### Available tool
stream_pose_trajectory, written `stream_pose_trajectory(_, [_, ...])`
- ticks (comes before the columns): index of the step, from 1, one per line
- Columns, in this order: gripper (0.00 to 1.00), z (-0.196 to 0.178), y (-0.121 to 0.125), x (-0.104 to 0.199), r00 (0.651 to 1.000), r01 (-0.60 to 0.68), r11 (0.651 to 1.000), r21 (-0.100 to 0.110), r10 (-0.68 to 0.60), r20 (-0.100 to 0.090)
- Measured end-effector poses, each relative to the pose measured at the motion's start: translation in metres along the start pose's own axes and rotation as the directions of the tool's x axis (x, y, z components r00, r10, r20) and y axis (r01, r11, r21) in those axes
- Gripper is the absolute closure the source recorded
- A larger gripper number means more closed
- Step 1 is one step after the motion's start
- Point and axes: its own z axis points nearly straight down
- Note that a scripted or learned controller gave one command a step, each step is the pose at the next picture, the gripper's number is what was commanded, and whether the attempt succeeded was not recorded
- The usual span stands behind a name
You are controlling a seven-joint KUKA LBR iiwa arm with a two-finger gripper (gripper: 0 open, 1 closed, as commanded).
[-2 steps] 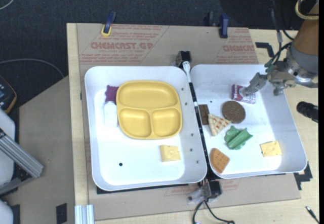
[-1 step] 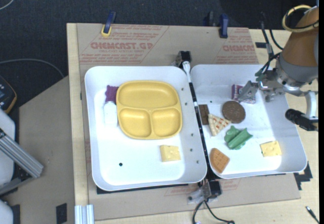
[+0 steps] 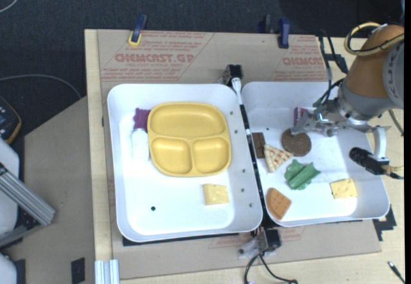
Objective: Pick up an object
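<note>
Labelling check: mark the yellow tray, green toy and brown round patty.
yellow tray (image 3: 168,119): camera view, top compartment floor.
green toy (image 3: 300,173): camera view, its middle.
brown round patty (image 3: 298,144): camera view, its top face.

The arm (image 3: 376,74) is cut off by the right edge. The gripper (image 3: 302,127) is too blurred for its fingertips to be made out. A purple object (image 3: 140,117) is partly hidden behind the yellow divided plate (image 3: 189,137). A small dark speck (image 3: 153,207) in the left bin cannot be identified.

Open floor at left bin (image 3: 122,148) front; yellow tray (image 3: 189,137) crowding its back half
</note>
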Motion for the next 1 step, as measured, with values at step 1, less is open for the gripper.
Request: stream_pose_trajectory(1, [1.00, -0.0155, 0.0025, -0.0004, 1.000, 0.001, 1.000, -0.010, -0.001, 0.003])
